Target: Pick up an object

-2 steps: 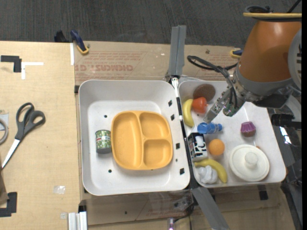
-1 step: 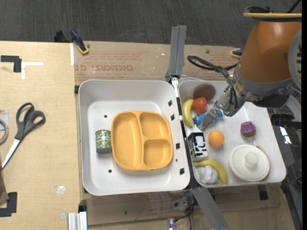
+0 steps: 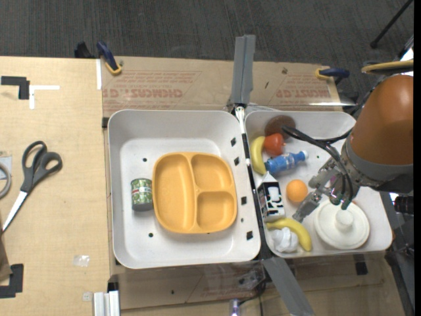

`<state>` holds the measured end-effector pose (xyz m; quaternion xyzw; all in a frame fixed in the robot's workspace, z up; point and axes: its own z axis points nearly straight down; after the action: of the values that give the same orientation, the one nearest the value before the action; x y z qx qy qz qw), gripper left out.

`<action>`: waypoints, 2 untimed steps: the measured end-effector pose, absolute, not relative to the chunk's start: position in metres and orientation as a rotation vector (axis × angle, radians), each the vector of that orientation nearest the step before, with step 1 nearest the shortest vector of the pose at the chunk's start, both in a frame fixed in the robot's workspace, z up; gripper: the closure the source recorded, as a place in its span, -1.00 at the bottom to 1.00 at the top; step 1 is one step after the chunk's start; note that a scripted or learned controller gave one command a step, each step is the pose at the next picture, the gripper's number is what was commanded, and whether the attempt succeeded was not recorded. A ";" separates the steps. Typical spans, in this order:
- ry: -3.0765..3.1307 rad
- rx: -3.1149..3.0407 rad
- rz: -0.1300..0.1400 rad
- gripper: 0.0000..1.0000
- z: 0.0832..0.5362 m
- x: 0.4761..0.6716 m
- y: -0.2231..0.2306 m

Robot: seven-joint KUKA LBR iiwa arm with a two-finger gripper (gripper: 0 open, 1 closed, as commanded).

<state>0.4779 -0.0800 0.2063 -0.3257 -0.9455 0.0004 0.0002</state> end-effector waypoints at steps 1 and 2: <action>-2.830 -1.374 -0.001 -1.00 0.123 0.553 -0.097; -2.754 -1.545 -0.011 -1.00 0.106 0.547 -0.110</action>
<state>0.5474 -0.1100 0.1057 -0.4893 -0.8721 -0.0035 -0.0084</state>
